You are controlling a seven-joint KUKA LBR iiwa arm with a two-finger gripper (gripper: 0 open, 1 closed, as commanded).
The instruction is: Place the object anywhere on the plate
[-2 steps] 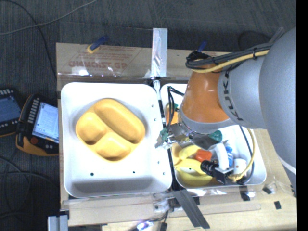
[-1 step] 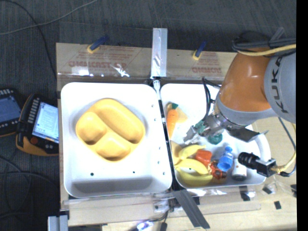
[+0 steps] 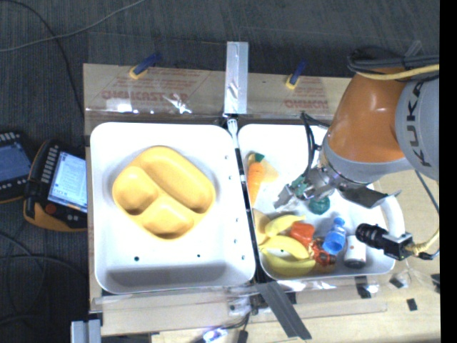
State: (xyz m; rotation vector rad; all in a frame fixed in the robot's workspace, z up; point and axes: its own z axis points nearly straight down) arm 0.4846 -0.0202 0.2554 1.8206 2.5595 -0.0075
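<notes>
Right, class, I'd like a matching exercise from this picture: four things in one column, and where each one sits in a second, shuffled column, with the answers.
Things
1. yellow plate
2. carrot
3. bananas
4. blue bottle

Places
A. upper left of the right bin
B. near the front right of the right bin
C. left bin
D. front left of the right bin, below the carrot

Pairs: 1-C, 2-A, 3-D, 4-B
</notes>
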